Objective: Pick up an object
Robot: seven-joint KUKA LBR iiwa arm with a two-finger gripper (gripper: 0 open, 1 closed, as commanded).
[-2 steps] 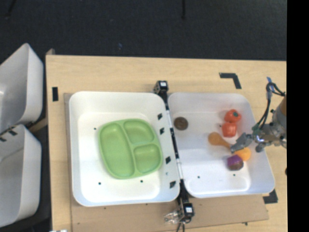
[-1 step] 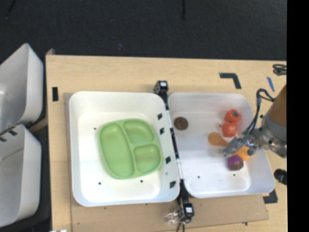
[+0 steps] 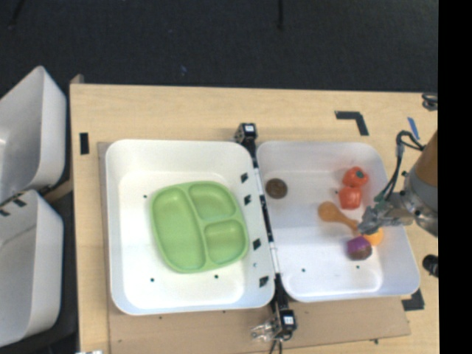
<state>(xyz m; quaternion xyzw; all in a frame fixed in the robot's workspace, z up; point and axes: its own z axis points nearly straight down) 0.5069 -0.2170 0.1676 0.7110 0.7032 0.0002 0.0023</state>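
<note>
Right bin (image 3: 324, 282): a shallow white tray holding all the small items; the arm reaches in over its right wall.
Gripper (image 3: 371, 223): low over the right side of that bin, among a cluster of toy foods; whether it is released or clenched I cannot tell, as the tip is small and blurred against the items.
Nearest candidates: a purple round item (image 3: 359, 248) just near of the tip, and an orange-yellow piece (image 3: 375, 237) touching or almost under it.
Other items: an orange spoon-shaped piece (image 3: 334, 214) just left of the tip, a red tomato-like toy (image 3: 355, 176) with a second red piece (image 3: 350, 196) beside it farther back, and a brown disc (image 3: 276, 189) well apart by the left wall.
Left bin (image 3: 118, 198): holds a green divided plate (image 3: 198, 226), not part of this pick.
Step in hand, as I judge it: closing in on one item in the cluster.
Doing it well: settle on a single target, centre it on the tip, and descend straight so the neighbours are not nudged; the round purple piece may roll, so grip across its widest part.
Risk: crowding could cause a pinch on two items or a slip.
</note>
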